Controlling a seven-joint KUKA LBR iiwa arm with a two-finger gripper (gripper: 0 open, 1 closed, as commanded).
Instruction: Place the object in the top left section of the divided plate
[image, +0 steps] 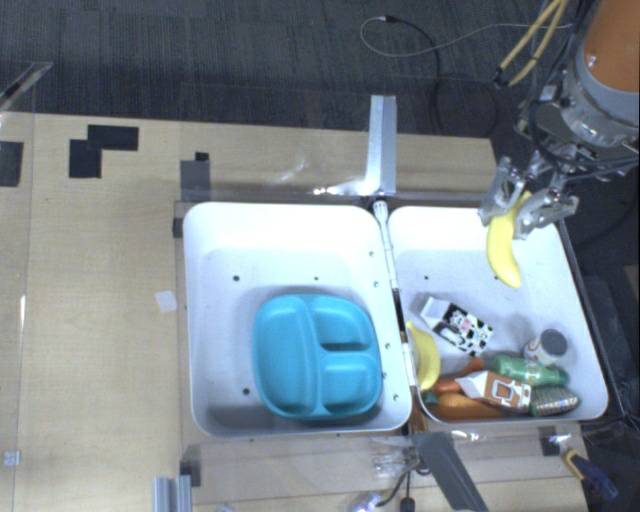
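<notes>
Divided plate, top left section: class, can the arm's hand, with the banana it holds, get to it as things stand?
Probably yes. The hand holds the banana above the right bin, and the plate lies uncovered in the left bin.

Light: bright, even, overhead | Shadows: soft, beneath plate (318, 352) | Glare: bin (290, 225) rims, clear sheet | Focus: mildly soft, coarse detail throughout

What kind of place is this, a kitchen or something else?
Likely a robot test bench, not a kitchen: two white bins on a taped bench, loose cables behind, and a claw gripping a toy-like banana.
</notes>
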